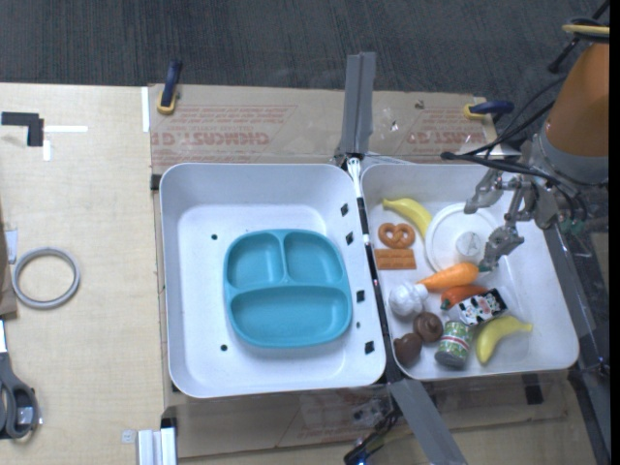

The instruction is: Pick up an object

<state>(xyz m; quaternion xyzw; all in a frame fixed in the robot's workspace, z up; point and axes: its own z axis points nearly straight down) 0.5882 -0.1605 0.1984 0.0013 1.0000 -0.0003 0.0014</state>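
Note:
The right bin (557, 342) holds several toy foods: a yellow banana (407, 213), a pretzel (393, 233), an orange cracker (394, 259), a white round lid (451, 238), a carrot (450, 277), a white garlic bulb (407, 300), a black-and-white packet (481, 307), a brown donut (428, 326), a small green can (452, 345) and a second banana (502, 335). My gripper (491, 223) hangs over the right part of this bin, above the lid's right edge. It is open, its two fingers spread with nothing between them.
The left bin (184, 260) contains a blue divided plate (288, 287). A grey ring (44, 277) and scissors (17, 405) lie on the wooden bench at the left. A grey divider bar (358, 105) runs between the bins at the back.

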